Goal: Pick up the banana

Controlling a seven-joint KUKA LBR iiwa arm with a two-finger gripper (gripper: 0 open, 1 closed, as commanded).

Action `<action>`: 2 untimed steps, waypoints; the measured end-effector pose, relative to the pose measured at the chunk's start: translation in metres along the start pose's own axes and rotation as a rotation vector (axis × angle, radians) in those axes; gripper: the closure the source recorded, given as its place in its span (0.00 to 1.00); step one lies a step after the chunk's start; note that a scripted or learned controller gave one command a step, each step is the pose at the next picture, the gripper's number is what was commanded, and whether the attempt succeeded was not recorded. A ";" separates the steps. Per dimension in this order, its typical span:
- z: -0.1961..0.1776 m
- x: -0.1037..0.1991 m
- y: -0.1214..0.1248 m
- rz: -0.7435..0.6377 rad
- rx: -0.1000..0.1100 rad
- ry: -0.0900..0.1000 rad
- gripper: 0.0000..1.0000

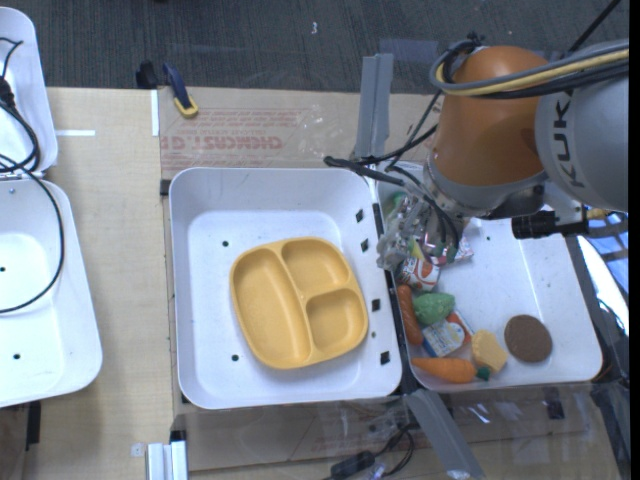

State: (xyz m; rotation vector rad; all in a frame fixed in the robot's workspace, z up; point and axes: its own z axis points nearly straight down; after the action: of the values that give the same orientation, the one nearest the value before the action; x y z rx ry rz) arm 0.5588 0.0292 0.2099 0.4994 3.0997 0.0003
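Watching the feed here: the arm comes in from the right and the pincer sits low over the right bin's near-left corner, tight against the wall it shares with the left bin. The wrist blocks my view, so I can't tell how far it's open or whether it has anything. I can't pick out the banana for sure. My best guess is the small yellow chunk near the front edge, squeezed between an orange carrot and a brown disc. A green item and a packet crowd that left side, so there's little room. The bin's right half is bare white. The yellow divided plate sits mid-left bin, with margin all round.
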 end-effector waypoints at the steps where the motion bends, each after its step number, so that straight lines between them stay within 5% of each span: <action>1: -0.140 0.079 -0.013 -0.168 -0.001 -0.002 0.00; 2: -0.189 0.076 -0.022 -0.260 -0.001 -0.003 0.00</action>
State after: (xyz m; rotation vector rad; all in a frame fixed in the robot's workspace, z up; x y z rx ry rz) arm 0.4792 0.0320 0.3987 0.0939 3.1351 0.0000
